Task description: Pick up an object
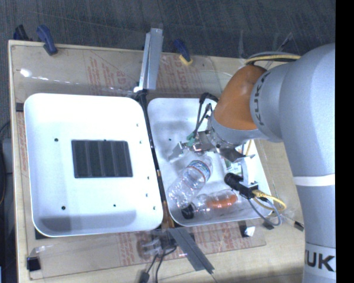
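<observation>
Station: one grey arm with an orange band [239, 102] is reaching in from the right over the pale wooden surface [76, 61]. Two shallow white bins are sitting side by side on it.

Gripper: the gripper [203, 141] is hanging over the far half of the right white bin [168, 122], low above the bin floor. The wrist is covering it from above, so it cannot be told whether it is spread or pressed together. Nothing is showing in its grasp.

Task objects, all lying in the right white bin:
- A clear crumpled plastic bottle [192, 180] is lying slantwise in the middle of the bin, just on the near side of the gripper. Contact between the two cannot be told.
- A clear bottle with orange contents and a black cap [215, 203] is lying on its side along the near wall, with its cap pointing towards the left bin. It is lying just beside the crumpled bottle.
- A small grey metallic piece [177, 152] is lying to the left of the gripper, near the wall between the bins.

Other items: the left white bin [53, 122] is showing a dark ribbed rectangular panel [102, 158] in the middle of its floor. Two blue clamps [47, 40] are gripping the far edge of the surface. A grey metal bar [150, 58] is standing at the far end of the gap between the bins.
</observation>
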